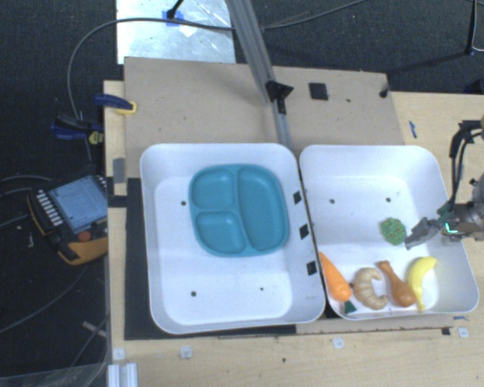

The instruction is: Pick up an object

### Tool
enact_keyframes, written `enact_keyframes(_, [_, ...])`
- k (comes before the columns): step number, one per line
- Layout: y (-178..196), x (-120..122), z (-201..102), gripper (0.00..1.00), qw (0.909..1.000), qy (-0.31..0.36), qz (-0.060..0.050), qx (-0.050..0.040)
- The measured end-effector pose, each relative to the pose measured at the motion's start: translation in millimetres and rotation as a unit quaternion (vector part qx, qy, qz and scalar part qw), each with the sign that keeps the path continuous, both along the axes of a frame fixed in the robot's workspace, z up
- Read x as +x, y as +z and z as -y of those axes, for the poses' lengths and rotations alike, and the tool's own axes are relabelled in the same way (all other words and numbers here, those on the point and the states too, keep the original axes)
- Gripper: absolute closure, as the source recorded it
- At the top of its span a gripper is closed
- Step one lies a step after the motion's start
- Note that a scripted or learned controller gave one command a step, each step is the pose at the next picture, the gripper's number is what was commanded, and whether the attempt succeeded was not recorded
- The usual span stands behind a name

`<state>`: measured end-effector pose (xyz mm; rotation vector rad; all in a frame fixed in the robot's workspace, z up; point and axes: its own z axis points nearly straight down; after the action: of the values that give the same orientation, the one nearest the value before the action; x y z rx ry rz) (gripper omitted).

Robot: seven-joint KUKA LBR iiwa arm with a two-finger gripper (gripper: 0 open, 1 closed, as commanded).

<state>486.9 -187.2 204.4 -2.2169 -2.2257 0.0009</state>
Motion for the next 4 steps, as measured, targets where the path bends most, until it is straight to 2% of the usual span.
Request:
enact_keyframes(1, [0, 0, 0, 0.0, 1.0, 0.0, 0.001, -0.0002])
enact_keyframes(3, [-113, 8, -8, 0.0, 1.0, -0.002, 0.0, 0.0004])
enact_keyframes(4, [-117, 9, -7, 0.0, 1.0, -0.002, 0.002, 0.0002])
